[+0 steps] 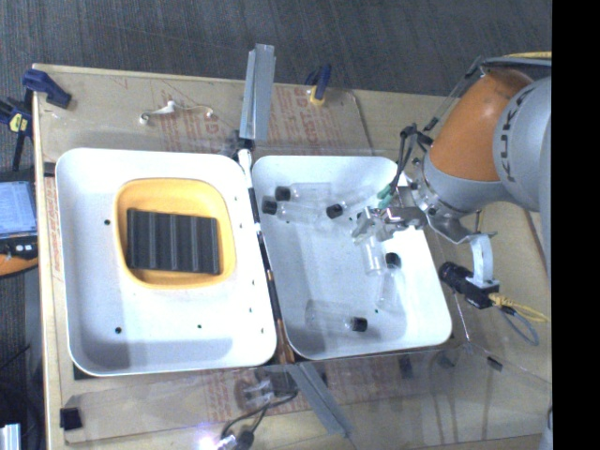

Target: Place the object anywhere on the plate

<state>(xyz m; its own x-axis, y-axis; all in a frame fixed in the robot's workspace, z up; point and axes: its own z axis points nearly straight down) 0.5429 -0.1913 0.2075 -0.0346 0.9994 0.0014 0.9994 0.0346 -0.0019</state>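
End effector (377, 225) over right white bin (427, 331), finger state cannot be told. Clear plastic vials with black caps (300, 202) lie just beside it, apart. Yellow square plate (173, 192) sits in left bin.

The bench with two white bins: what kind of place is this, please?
Probably a robotics lab test bench: two shallow white plastic bins side by side on a taped wooden board, blue clamps at its edge, and a grey-and-orange robot arm reaching into the right bin.
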